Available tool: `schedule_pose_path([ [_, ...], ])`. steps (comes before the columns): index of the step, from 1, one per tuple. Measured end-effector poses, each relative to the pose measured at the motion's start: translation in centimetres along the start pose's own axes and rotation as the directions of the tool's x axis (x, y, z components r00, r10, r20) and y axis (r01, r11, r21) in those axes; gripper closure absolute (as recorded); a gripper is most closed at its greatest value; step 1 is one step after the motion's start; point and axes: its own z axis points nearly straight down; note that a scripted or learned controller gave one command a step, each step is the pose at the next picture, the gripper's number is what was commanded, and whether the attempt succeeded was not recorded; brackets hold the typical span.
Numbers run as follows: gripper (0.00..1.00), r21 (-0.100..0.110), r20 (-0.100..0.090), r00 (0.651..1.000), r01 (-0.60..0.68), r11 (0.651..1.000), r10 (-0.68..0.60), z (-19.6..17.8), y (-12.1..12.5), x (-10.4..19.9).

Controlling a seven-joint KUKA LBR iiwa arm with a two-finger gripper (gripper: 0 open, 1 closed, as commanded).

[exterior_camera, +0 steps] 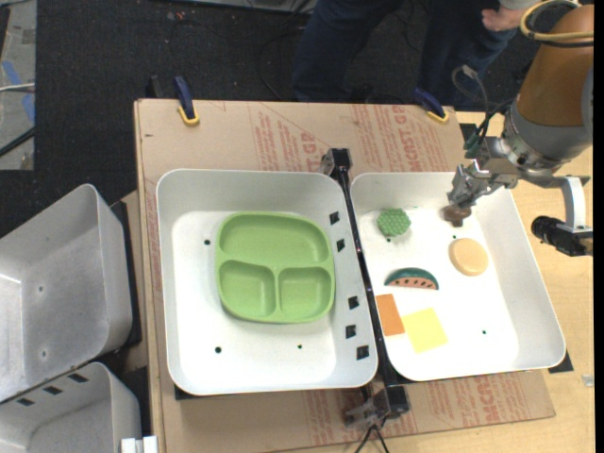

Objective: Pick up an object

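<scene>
Item 1, far left: two spare white tubs (57,281) off the table, one behind the other, tilted.

Item 2: the table (245,135), topped with brown printed cardboard, clamped at the back edge by a blue-and-yellow clamp (186,102) on the left and a second clamp (432,111) toward the right.

Item 3: left bin (179,196), white, shallow. Contents: one green divided plate (276,267) with three compartments, lying flat near the middle.

Item 4: black divider strip (351,253) running front to back between the two bins, which stand touching side by side.

Item 5: right bin (528,300), white, shallow. Contents, left to right: an orange flat card (390,314) against the left wall; a green bumpy ball (394,222) near the back left; a watermelon slice toy (412,279) just in front of the ball; a yellow square (425,329) just beside the orange card, near the front; a tan round piece (469,257) toward the right, well apart from the ball.

Item 6: the arm's jaws (461,206), low over the back of the right bin, behind the tan round piece and to the right of the green ball. A small dark object (457,217) sits at the tips; whether the jaws are apart or clamped on it cannot be told. Nothing stands between the jaws and the bin's loose pieces.

Item 7: a person (396,26) in dark trousers standing behind the table.
</scene>
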Motion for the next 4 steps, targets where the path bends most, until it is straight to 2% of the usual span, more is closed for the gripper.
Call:
schedule_pose_path([
  [2,1.00,0.006,-0.003,1.000,0.005,1.000,-0.005,-0.8,0.1,10.0],
  [3,1.00,0.008,-0.003,1.000,0.005,1.000,-0.005,0.9,0.4,15.1],
  [4,1.00,0.003,-0.004,1.000,0.006,1.000,-0.006,0.1,0.6,20.9],
])
